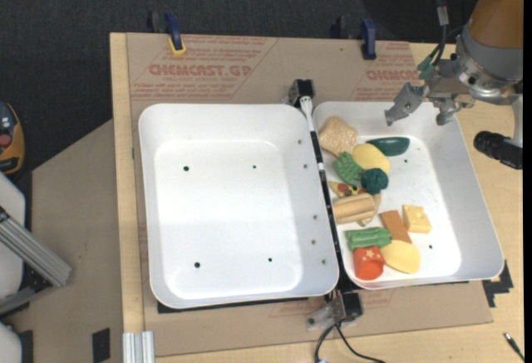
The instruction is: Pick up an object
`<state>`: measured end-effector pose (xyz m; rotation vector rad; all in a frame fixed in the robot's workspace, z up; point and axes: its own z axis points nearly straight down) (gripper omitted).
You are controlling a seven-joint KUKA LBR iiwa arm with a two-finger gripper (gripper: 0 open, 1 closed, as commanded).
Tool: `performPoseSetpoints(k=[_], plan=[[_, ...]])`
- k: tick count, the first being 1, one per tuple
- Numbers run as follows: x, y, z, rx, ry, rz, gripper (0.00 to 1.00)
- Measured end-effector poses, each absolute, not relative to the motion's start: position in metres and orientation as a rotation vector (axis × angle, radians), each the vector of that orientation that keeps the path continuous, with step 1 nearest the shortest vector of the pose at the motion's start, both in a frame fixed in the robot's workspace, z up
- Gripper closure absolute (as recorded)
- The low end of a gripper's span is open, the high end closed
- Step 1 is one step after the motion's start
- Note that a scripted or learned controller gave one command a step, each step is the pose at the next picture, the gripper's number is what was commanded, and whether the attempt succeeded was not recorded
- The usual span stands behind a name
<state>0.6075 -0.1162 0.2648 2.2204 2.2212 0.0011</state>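
Plainly, the pick-up has not yet happened: the gripper [423, 106] hangs at the upper right of the frame, above the far edge of the right bin [465, 187], with its two grey fingers spread apart and nothing between them. One finger tip points down-left toward the bin's upper rim, the other sits a little to its right, and both appear clear of the contents. Just below and left of the claw lies a dark green pod-shaped piece [388, 144], the nearest candidate, and beside it a yellow lemon-like piece [371, 157] and a teal lump [375, 179]. Further left, against the divider between the bins, rests a beige textured block [337, 135]. Lower in the frame the toys crowd together: a tan log [352, 207], an orange-brown slab [396, 226], a pale yellow cheese wedge [416, 218], a green pepper shape [367, 237], a red tomato [367, 262] and a yellow wedge [401, 256]. The left bin [224, 203] fills the middle of the frame. By my judgement everything remains to be done: choosing a piece, descending, closing and lifting.
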Motion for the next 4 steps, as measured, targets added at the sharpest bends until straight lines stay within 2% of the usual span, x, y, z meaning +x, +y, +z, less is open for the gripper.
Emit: performPoseSetpoints(k=[1,2,3,4], plan=[[0.657,-0.123,0.165,2.224,2.227,-0.008,0.00],[0.656,-0.190,0.079,2.232,2.220,-0.010,0.00],[0.661,-0.187,0.097,2.218,2.218,0.002,1.00],[0.669,-0.223,0.230,2.210,2.207,0.010,1.00]])
